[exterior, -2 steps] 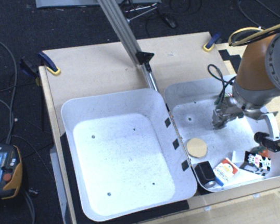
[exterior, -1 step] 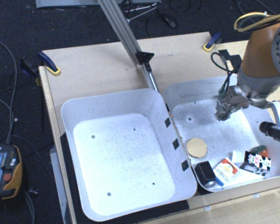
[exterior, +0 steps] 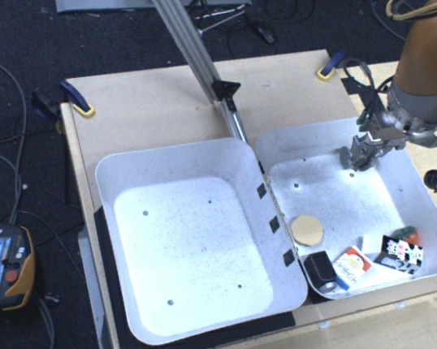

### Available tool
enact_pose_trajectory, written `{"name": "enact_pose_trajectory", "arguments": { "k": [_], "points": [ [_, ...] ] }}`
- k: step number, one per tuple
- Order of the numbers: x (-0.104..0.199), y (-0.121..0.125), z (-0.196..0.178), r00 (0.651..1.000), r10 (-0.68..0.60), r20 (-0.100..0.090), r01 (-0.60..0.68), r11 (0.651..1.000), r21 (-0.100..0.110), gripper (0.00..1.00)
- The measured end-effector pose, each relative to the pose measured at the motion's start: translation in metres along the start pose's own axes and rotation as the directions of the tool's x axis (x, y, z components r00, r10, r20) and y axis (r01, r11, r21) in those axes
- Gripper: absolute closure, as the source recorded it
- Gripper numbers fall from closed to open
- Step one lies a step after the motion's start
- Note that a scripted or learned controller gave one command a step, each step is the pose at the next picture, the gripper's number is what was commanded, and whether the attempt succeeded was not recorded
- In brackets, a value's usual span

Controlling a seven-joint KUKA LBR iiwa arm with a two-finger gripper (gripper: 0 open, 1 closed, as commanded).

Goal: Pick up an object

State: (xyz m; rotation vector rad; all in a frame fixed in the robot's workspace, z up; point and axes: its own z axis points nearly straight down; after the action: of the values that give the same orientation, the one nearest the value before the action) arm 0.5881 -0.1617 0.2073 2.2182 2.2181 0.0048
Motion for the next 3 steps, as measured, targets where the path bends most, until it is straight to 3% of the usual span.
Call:
{"name": "enact_pose_trajectory", "arguments": {
  "k": [1, 3],
  "points": [
    [0.0, 0.001, -0.022, 1.0, 0.0, -0.001, 0.0, 1.0, 0.004, 1.0],
    [0.117, -0.021, -0.015, 1.0, -0.005, -0.002, 0.005, 1.0, 0.006, 1.0]
  ]
}}
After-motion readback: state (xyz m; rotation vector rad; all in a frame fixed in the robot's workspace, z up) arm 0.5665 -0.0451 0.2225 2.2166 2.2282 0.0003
